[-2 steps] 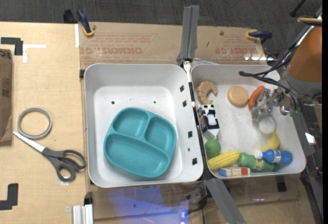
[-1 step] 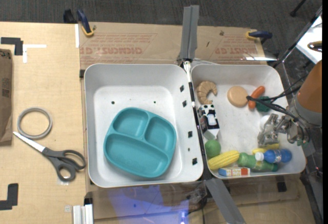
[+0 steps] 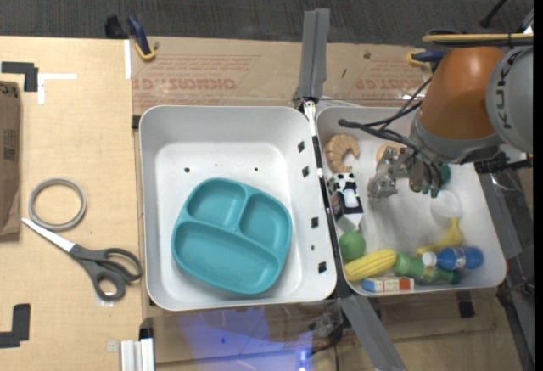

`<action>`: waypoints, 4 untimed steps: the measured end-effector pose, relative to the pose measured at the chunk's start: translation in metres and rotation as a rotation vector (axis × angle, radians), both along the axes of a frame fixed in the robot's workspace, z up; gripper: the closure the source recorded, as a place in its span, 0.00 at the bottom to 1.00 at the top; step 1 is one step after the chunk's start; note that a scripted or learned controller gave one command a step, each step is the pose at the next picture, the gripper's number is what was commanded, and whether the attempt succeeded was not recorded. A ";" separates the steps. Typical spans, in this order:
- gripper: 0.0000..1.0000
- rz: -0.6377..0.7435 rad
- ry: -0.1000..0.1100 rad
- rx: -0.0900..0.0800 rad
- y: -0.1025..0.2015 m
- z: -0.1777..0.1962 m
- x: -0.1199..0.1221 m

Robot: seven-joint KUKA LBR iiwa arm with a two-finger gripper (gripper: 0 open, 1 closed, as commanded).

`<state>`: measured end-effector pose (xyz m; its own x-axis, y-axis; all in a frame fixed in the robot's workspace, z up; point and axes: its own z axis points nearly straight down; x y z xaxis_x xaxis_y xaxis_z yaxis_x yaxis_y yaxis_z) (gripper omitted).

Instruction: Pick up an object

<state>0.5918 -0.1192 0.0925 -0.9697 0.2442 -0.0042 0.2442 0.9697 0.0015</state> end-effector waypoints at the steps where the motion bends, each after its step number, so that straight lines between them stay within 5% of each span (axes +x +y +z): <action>1: 0.00 0.132 0.001 -0.001 -0.068 0.001 -0.043; 2: 0.00 0.005 -0.001 -0.001 -0.070 0.001 0.005; 3: 0.00 -0.002 0.002 -0.001 -0.088 0.000 -0.086; 4: 0.00 0.039 0.000 0.000 0.018 0.000 -0.015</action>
<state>0.5772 -0.1009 0.0926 -0.9785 0.2064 -0.0045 0.2064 0.9785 0.0013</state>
